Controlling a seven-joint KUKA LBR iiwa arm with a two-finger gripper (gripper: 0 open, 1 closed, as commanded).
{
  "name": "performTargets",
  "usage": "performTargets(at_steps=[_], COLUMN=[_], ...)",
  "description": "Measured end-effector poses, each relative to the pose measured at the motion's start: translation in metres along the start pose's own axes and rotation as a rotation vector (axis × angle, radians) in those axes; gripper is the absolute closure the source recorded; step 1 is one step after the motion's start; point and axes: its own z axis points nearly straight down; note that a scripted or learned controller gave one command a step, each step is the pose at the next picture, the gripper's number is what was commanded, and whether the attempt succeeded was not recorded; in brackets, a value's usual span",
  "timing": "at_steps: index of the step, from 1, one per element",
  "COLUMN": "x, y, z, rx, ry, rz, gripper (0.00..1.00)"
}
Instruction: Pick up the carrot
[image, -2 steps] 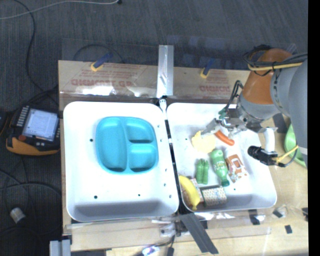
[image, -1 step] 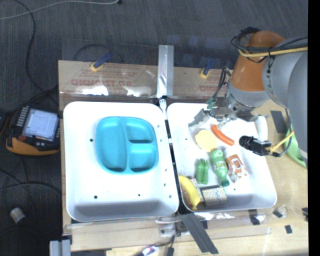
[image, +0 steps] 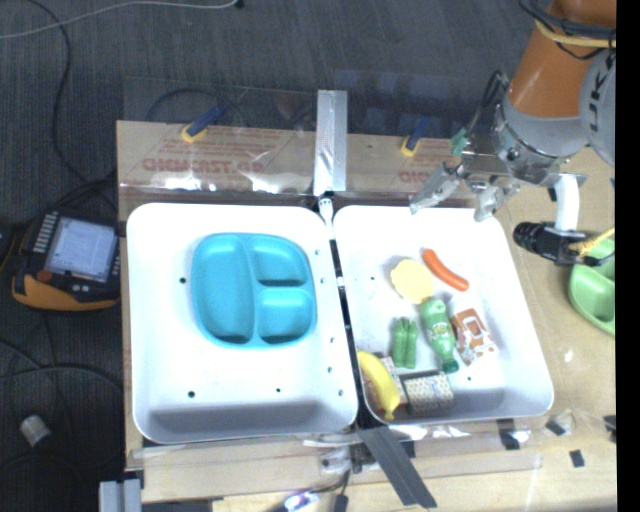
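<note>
1 gripper (image: 461, 198) hangs over the far rim of the right bin (image: 520, 330), its 2 fingers spread apart with nothing between them. The carrot (image: 445, 269), a short orange piece, lies in that bin's upper middle, nearer the camera than the gripper and a touch to its left in the picture. Its long axis runs on a diagonal, from upper left down to lower right, so the fingers would likely need to close across that diagonal rather than along it. A pale yellow disc (image: 411, 280) sits just beside the carrot's lower left flank, which may crowd one finger. As for writing, the brown backboard (image: 220, 158) behind the bins carries reddish lettering, too blurred to read; the small packet (image: 473, 335) in the bin has print too fine to make out.
</note>
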Motion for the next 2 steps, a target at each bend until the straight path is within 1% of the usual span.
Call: performTargets(at_steps=[1,2], x=[-0.015,-0.129], y=[-0.044,-0.012], z=[0.140,0.112], rx=[0.003,0.001], ry=[0.004,0.000], rz=[-0.054,0.118], gripper=[0.00,0.00])
